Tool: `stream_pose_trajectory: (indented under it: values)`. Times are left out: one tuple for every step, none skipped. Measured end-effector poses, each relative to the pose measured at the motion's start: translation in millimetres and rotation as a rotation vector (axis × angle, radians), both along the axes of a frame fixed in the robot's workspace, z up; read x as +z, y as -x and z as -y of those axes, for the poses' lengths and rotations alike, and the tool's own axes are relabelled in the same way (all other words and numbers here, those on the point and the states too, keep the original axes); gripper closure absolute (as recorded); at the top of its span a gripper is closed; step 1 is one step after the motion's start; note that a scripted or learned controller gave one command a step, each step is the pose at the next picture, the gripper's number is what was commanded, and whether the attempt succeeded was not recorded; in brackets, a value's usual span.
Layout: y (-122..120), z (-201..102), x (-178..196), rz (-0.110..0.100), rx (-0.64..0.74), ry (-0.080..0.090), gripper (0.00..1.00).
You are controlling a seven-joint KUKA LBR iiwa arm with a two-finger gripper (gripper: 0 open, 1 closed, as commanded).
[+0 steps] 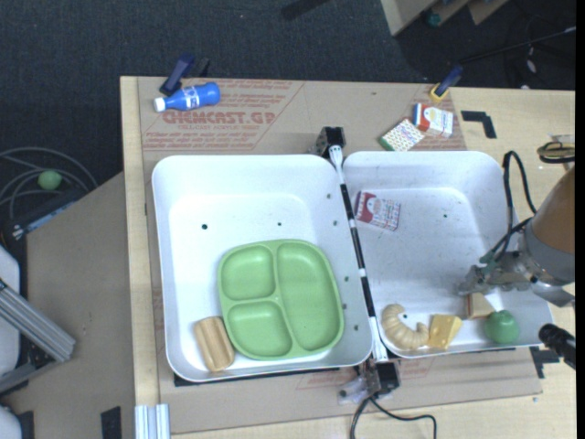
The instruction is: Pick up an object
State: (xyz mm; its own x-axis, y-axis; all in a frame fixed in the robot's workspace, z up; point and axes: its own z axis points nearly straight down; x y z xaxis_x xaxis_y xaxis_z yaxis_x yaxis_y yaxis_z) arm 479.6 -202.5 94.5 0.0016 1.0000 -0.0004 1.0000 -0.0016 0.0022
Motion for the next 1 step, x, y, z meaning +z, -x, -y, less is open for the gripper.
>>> stream_pose_trajectory:
  values:
    - [-0.8,-17.4,35.1,0.002,0.003,0.0,1.0]
